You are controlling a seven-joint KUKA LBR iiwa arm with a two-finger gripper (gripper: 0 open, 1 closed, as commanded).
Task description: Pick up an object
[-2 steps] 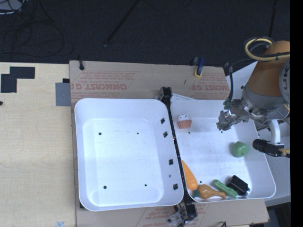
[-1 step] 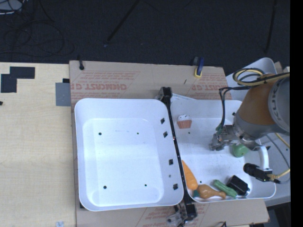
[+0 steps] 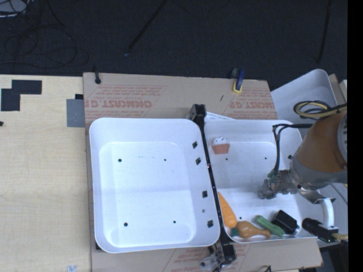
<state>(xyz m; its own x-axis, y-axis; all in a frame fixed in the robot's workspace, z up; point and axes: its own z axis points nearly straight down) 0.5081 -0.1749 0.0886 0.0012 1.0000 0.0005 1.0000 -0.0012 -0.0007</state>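
Arm low in the right bin (image 3: 249,146), gripper (image 3: 271,189) near the bin floor

The gripper sits right of the bin's middle, above the clutter along the near wall; whether it is wide or narrow, I cannot tell. Nothing shows in its grasp. A carrot (image 3: 227,209) lies by the divider, a tan piece (image 3: 249,229) and a green piece (image 3: 269,225) just beside it, and a black block (image 3: 285,220) to their right. A small pink block (image 3: 220,147) rests well apart, near the far wall. The left bin (image 3: 102,152) lies alongside
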